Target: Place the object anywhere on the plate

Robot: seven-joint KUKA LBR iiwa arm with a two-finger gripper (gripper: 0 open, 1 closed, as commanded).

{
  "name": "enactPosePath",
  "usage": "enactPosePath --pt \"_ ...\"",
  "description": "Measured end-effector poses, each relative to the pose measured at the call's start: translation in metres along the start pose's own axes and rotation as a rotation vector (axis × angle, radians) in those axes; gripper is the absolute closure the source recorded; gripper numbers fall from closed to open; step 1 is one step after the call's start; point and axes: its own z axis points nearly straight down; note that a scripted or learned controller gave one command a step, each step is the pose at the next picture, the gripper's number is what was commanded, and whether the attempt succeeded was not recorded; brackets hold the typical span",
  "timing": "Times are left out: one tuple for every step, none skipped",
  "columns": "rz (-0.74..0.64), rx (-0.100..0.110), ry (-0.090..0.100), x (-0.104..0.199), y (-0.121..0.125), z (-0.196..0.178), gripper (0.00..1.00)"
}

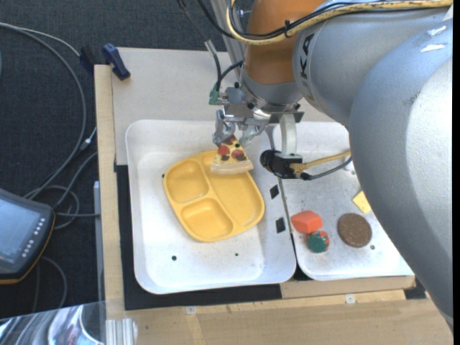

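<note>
One toy pizza slice (231, 157) pinched in the hand (231, 144) over the yellow divided plate (212, 200) far rim; should shift inward over a compartment, then release low.

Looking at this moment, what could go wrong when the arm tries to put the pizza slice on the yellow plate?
1. The pizza slice sits at the far rim of the yellow plate, under the gripper; it might tip off into the left bin.
2. The plate looks loose in the bin, so a downward push on its rim could tilt or shift it.
</note>
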Motion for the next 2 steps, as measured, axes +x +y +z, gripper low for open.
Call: enactPosePath --pt "0.006 -0.002 -0.002 -0.0086 0.0069 -0.0111 1.0" --pt "0.006 0.0 -0.004 -0.0087 0.0066 -0.0107 0.0"
